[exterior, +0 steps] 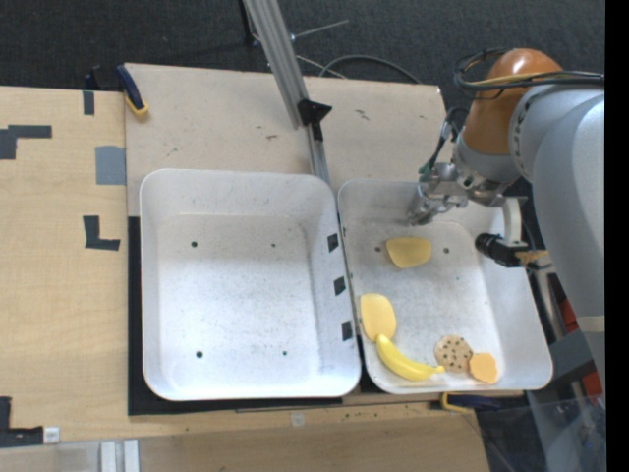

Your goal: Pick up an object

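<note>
End effector (425,211) – grip state unclear | right bin (511,308) – banana (401,361), cookie (452,352), yellow pieces

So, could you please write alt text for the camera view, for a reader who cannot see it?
A grey arm's tool hangs over the right bin, just above a yellow chip. Near that bin's front edge lie a banana, a cookie and two more yellow pieces. The left bin sits beside it.

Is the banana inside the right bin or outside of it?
Inside: the banana lies on the right bin's floor, near its front wall.
</note>
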`<state>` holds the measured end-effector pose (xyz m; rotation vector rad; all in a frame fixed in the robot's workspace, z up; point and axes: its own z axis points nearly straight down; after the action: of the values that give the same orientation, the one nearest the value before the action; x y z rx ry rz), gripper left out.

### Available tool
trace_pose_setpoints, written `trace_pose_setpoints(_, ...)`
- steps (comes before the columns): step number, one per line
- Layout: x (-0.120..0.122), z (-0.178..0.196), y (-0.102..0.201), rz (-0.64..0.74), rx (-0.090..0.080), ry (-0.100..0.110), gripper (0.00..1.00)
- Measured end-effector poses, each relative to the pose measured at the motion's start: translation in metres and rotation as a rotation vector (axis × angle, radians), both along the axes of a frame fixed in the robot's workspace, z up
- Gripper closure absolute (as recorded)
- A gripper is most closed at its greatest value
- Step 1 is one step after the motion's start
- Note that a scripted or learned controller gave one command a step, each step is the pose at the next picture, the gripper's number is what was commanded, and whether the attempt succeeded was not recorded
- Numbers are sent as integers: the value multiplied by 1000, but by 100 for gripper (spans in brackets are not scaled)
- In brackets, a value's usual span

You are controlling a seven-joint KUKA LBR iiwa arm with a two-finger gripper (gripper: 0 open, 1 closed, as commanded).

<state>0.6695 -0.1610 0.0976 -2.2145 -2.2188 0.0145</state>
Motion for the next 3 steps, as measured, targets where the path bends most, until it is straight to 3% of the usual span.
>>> trace_pose_setpoints(1,0,55,11,0,1,-15,100)
trace_pose_setpoints(3,2,158,18,-1,1,-11,100)
